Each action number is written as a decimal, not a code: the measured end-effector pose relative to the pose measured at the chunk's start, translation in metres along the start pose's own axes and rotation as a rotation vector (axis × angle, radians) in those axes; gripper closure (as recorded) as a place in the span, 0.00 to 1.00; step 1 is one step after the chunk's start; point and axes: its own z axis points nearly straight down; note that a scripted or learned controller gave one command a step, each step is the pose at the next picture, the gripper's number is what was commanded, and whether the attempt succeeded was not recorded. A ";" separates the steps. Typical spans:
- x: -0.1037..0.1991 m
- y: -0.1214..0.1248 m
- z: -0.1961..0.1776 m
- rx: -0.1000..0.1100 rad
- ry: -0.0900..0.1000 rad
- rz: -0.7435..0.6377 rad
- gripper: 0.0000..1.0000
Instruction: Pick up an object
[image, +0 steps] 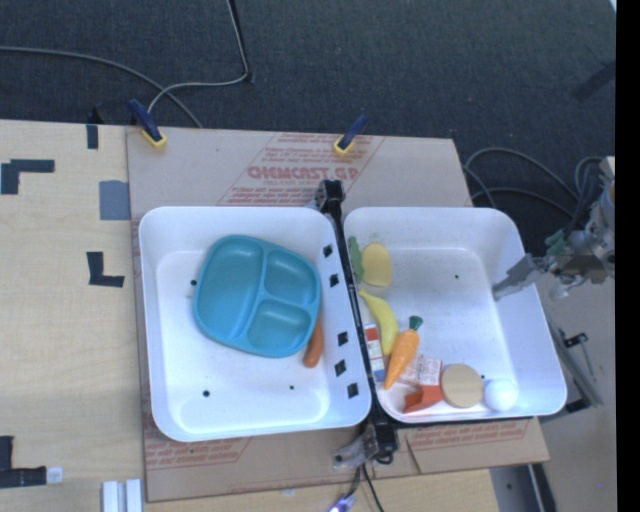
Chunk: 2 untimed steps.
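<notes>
At the near side of the right bin (455, 300), a white ball (500, 393), a tan disc (462, 385) and a carrot (402, 355) are being crowded together, so any grasp there is probably being endangered by slipping or by neighbours. Farther, the tool (560, 265) is being held at the right rim; whether it is open or closed cannot be told.

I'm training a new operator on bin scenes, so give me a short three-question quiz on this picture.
1. True or false: the blue plate lies in the left bin.
2. Which lies nearest the right bin's bottom right corner? A) banana B) white ball C) toy carrot
3. Fill in: the gripper sits at the right bin's ____ rim.

Key: 1 true; 2 B; 3 right.
</notes>
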 end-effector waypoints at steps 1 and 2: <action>0.062 -0.025 0.102 0.002 0.002 -0.001 0.00; 0.103 0.009 0.189 -0.008 -0.009 0.005 0.00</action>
